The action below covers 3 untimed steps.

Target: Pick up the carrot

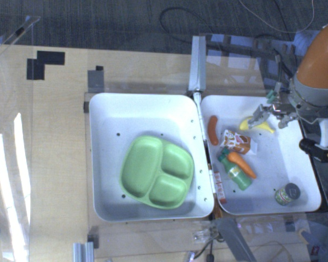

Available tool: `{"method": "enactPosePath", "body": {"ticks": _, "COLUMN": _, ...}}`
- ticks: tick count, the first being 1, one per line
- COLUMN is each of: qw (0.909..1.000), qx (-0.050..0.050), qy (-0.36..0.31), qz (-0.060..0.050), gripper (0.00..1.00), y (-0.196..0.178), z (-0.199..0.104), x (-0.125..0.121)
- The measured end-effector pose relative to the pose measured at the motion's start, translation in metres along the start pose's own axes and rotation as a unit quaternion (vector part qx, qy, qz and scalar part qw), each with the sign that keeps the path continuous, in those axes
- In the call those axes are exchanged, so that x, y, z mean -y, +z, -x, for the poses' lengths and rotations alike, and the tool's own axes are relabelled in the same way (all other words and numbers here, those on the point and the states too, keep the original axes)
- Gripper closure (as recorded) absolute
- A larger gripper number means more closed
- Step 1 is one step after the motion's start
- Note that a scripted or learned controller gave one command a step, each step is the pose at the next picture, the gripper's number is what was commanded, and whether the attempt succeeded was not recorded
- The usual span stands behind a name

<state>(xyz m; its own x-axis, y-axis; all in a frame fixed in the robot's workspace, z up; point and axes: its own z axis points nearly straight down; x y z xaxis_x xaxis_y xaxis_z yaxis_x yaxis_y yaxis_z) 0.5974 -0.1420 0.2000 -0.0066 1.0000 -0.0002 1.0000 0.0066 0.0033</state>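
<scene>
The carrot (pixel 242 164) is small and orange. It lies in the right bin (pixel 300 162), slanting across a green bottle (pixel 235 173). My gripper (pixel 271 116) hovers over the far part of that bin, up and to the right of the carrot and well apart from it. Its two fingers are spread, one near a yellow banana (pixel 252 125) and one further right. Nothing is between them.
In the right bin also lie a red sausage (pixel 212 130), a snack packet (pixel 236 141) and a small can (pixel 287 194) at the near right. The left bin (pixel 106 146) holds a green divided plate (pixel 157 171). A metal bar (pixel 198 64) stands behind the bins.
</scene>
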Motion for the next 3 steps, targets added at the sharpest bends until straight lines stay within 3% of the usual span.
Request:
{"method": "enactPosePath", "body": {"ticks": 1, "qw": 0.9998, "qx": 0.000, "qy": 0.019, "qz": 0.000, "gripper": 0.00, "y": 0.084, "z": -0.050, "x": 0.052}}
{"method": "enactPosePath", "body": {"ticks": 2, "qw": 0.9979, "qx": -0.001, "qy": 0.064, "qz": 0.003, "gripper": 0.00, "y": 0.111, "z": -0.039, "x": 0.049}}
{"method": "enactPosePath", "body": {"ticks": 3, "qw": 0.9979, "qx": -0.002, "qy": 0.064, "qz": 0.008, "gripper": 1.00, "y": 0.098, "z": -0.040, "x": 0.046}}
